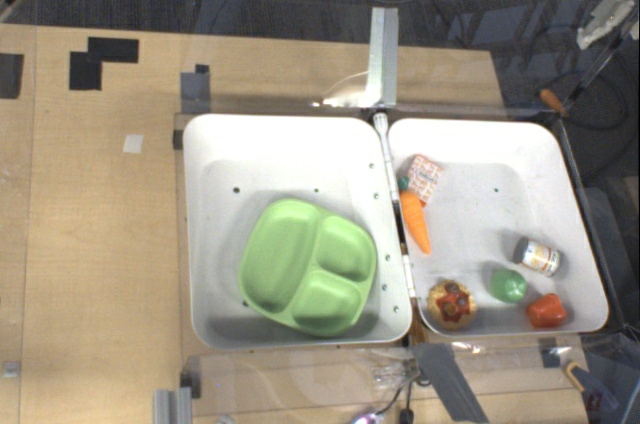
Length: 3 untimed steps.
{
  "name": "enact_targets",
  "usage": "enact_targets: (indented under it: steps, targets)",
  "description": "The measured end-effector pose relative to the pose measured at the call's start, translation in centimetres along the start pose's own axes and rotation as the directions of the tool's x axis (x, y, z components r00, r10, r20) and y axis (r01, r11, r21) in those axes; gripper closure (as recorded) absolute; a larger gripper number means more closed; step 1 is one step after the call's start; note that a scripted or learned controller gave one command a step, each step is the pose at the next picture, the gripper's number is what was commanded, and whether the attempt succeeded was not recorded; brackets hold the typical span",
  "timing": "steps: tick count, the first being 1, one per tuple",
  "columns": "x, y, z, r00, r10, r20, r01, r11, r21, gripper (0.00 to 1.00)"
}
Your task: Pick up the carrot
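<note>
Carrot (415,222) lies untouched against the right bin's (560,212) left wall; we cannot tell our claw's state, so the pick remains ahead.

Both bins (290,152) look like smooth matt white plastic; the green tray (308,264) is glossy plastic, the bench (90,242) pale wood grain, the carrot (415,223) matt orange

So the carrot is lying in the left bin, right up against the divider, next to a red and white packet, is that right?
Not quite. The camera view shows the carrot in the right bin, not the left. The rest holds: it lies right up against the divider, next to the red and white packet. The left bin holds the green divided plate.
</note>
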<state>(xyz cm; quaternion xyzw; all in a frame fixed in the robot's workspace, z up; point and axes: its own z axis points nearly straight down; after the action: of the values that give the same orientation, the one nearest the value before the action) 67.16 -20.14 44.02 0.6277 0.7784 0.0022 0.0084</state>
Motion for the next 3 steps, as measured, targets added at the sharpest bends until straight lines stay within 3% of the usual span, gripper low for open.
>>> enact_targets:
  steps: [1, 2, 3]
  targets:
    - [0.2, 0.2, -1.3, 1.0, -0.008, 0.005, 0.008, 1.0, -0.006, 1.0]
    - [0.2, 0.2, -1.3, 1.0, -0.009, 0.005, 0.009, 1.0, -0.006, 0.0]
    - [0.3, 0.4, -2.6, 1.0, -0.016, 0.01, 0.016, 1.0, -0.012, 1.0]
